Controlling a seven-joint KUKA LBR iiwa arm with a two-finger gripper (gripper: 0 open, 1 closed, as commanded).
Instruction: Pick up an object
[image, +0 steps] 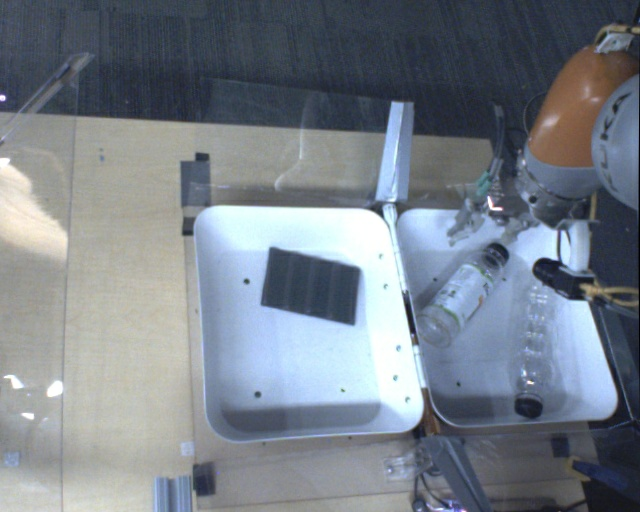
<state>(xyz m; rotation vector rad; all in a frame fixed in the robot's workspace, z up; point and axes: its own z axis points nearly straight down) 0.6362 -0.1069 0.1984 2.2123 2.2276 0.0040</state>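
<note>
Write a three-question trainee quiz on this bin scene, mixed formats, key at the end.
1. True or false: the dark ribbed pad lies in the right bin.
2. How many clear bottles are in the right bin?
3. The gripper is above which part of the right bin: A) far edge, B) near edge, C) middle?

Key: 1 false, it lies in the left bin. 2 two, a labelled bottle and a bare bottle. 3 A.

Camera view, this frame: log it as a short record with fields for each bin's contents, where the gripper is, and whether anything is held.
left bin: one flat dark ribbed pad
right bin: two clear plastic bottles lying down, a labelled bottle set diagonally and a second bottle with a dark cap near the front edge
gripper: over the right bin's back edge, above the labelled bottle's cap end
held: nothing visibly between the fingers
</note>
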